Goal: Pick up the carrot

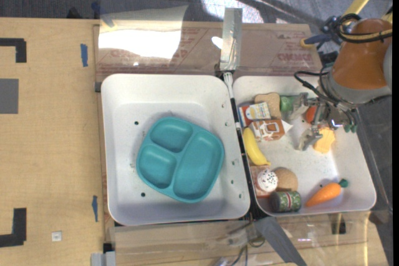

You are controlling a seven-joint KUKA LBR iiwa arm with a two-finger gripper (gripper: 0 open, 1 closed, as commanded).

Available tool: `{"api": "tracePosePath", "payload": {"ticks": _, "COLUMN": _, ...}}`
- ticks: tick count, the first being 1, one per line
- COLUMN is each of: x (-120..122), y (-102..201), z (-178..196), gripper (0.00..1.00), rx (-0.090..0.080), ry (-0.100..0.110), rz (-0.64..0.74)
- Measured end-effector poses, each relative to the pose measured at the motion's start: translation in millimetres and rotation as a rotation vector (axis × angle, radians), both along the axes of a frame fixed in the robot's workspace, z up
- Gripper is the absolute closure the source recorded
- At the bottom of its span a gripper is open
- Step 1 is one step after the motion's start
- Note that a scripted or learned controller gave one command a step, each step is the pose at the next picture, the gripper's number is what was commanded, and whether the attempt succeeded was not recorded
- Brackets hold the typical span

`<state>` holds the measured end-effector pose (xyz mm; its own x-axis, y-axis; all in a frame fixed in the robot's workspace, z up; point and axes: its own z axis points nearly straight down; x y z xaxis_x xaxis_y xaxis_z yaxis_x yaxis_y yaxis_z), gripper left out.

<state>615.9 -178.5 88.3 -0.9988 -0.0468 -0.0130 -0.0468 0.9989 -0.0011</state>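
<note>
Orange against white, green tuft pointing toward the bin wall: carrot (325, 193) lying flat in the near right corner of the right bin (350, 162), tilted a little, just beside the rim. Apart from its neighbours, with bare floor around most of its length, so probably reachable from above without nudging anything else.

Hanging over the far half of that same bin, gripper (313, 136), well apart from the carrot and just beside a yellow wedge (325, 142). Open or closed: cannot tell, with cables and the orange-banded wrist (360, 63) crowding that part of the view. Nothing seen held. Apparently in position over the clutter, not over the target; task judged not yet begun in earnest.

Crowded along the left side of the right bin, likely just as tipped in: banana (254, 147), red-and-white carton (269, 129), spotted white ball (267, 180) touching a brown roll (286, 177), and a small can (285, 201) in the near corner. Can and carrot near each other but not touching.

In the left bin (124, 103), a teal divided plate (181, 159), sitting flat and askew, no part in this task. Both bins resting on the brown counter (50, 134).

Next move, by judgement: travel toward the near right corner, line up across the carrot's width, then descend. Main risk: closeness of the bin wall at the tuft end, leaving little room on that side.
</note>
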Motion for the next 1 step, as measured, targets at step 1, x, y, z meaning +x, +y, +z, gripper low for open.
{"api": "tracePosePath", "payload": {"ticks": 1, "x": -46.8, "y": -7.1, "z": 0.8, "gripper": 0.00, "rx": 0.001, "ry": 0.004, "rz": -0.023}}
